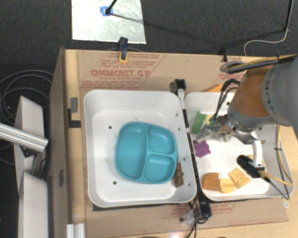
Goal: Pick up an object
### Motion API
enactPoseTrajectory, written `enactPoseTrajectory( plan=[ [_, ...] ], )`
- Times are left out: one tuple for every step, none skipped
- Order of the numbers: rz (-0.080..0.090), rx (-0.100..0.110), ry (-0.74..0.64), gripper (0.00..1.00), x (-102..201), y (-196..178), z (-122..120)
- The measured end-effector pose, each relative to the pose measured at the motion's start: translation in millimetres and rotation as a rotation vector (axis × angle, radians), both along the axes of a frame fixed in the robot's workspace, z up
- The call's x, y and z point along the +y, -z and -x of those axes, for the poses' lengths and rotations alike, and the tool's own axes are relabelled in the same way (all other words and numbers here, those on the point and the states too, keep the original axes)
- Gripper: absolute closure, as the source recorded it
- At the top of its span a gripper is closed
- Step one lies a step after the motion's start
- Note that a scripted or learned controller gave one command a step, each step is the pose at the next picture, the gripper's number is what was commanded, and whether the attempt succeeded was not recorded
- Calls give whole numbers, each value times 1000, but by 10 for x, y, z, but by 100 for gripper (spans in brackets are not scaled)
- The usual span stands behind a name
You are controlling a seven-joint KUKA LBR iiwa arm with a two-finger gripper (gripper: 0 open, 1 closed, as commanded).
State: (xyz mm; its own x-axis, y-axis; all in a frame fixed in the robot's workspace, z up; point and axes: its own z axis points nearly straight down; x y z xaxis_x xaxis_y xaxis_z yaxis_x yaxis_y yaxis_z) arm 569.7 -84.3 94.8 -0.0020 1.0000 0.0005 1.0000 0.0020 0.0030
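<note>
From above, the jaws (214, 129) hang low in the right bin (268, 195), at its near-left part, probably working toward a pick; whether they are apart or together I cannot tell (the wrist hides them). Just left of them leans a green block (198, 121); just below lies a flat purple scrap (201, 148). Farther below sit tan, bread-like chunks (223, 181). Well left, in the other bin (97, 133), rests a smooth, divided teal plate (145, 152).
</note>
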Motion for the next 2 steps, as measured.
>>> enactPoseTrajectory(
  plan=[
    [1,-4,3,0,-9,88,245],
    [6,-15,-3,0,-333,-791,-649]
  ],
)
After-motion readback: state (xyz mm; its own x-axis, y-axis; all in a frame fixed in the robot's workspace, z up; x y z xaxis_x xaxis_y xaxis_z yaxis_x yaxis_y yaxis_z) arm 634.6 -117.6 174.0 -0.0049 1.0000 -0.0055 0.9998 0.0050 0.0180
